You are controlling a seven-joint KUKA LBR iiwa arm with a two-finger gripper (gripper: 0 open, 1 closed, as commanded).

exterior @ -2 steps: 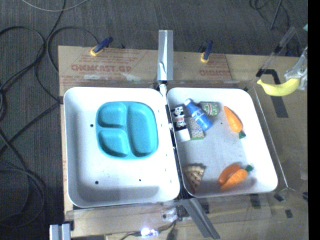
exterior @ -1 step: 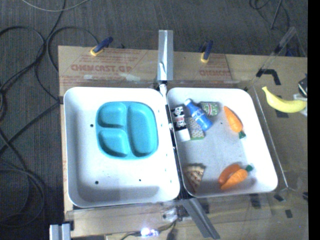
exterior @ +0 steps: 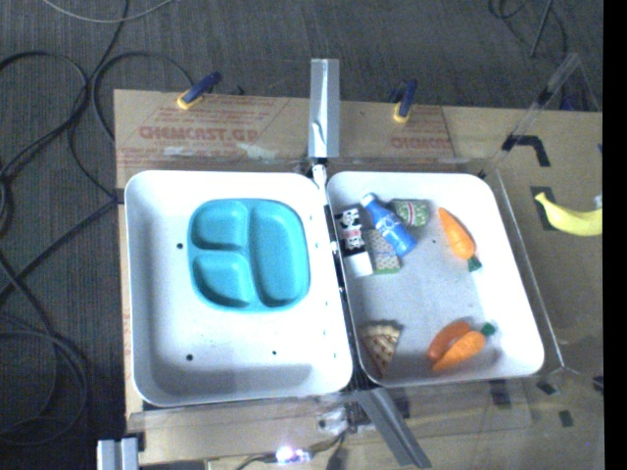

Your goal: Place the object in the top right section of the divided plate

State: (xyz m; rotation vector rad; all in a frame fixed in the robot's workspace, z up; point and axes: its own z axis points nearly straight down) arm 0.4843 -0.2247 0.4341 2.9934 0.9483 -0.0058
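A blue divided plate point(exterior: 249, 254) lies in the left white bin point(exterior: 157, 360), with two small sections on its left and one large section on its right. The right bin point(exterior: 509, 292) holds the loose objects: a blue and white bottle point(exterior: 386, 228), a small green can point(exterior: 413, 211), a black and white carton point(exterior: 352, 241), an orange carrot point(exterior: 456, 234) at the upper right, a second carrot point(exterior: 457, 345) at the lower right, and a waffle-patterned piece point(exterior: 380, 344) near the front.
A metal post point(exterior: 323, 106) stands at the back between the bins. Blue and yellow clamps point(exterior: 199, 89) hold the cardboard behind them. A yellow banana point(exterior: 569, 217) lies outside the right bin at the far right.
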